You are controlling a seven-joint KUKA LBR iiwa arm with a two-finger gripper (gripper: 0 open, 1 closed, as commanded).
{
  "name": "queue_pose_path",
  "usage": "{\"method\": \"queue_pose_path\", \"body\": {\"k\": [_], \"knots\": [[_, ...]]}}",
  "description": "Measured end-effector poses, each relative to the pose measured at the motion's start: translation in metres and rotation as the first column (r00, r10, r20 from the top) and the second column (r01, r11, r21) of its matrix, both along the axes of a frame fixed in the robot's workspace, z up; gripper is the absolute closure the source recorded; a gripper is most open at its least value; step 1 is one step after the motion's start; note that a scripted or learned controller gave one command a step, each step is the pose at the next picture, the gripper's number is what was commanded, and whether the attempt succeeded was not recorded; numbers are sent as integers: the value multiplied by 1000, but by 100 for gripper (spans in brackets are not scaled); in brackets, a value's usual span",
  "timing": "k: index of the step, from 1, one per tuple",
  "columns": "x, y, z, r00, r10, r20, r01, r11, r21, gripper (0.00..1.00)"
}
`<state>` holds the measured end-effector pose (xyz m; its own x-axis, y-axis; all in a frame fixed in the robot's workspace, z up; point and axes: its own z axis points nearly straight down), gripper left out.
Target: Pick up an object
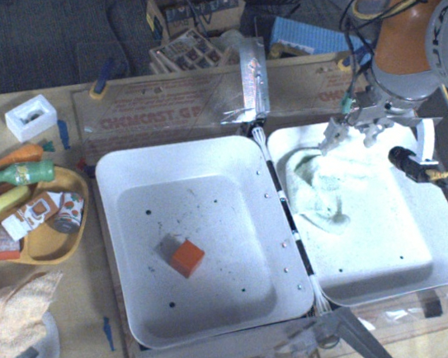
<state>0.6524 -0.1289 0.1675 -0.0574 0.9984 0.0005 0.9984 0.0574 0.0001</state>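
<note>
An orange block (187, 257) lies in the left bin (124, 180), a little left of its middle, beside a small grey patch. In the right bin (436, 259) a pale, see-through crumpled object (322, 193) rests near the left wall. My gripper (352, 135) hangs over the far edge of the right bin, above and to the right of that pale object. Its two fingers stand apart, open, with nothing between them. The block is far to the gripper's left, in the other bin.
A yellow bowl (67, 243) of toy food sits left of the bins, with a cloth (20, 321) below it. A clear plastic wall (197, 107) stands behind the bins. A black cable plug (405, 162) hangs at the arm's right.
</note>
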Motion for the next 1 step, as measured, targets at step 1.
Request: {"method": "queue_pose_path", "body": {"k": [1], "knots": [[17, 25, -77, 1000, -8, 11, 8, 1000, -4, 0]]}}
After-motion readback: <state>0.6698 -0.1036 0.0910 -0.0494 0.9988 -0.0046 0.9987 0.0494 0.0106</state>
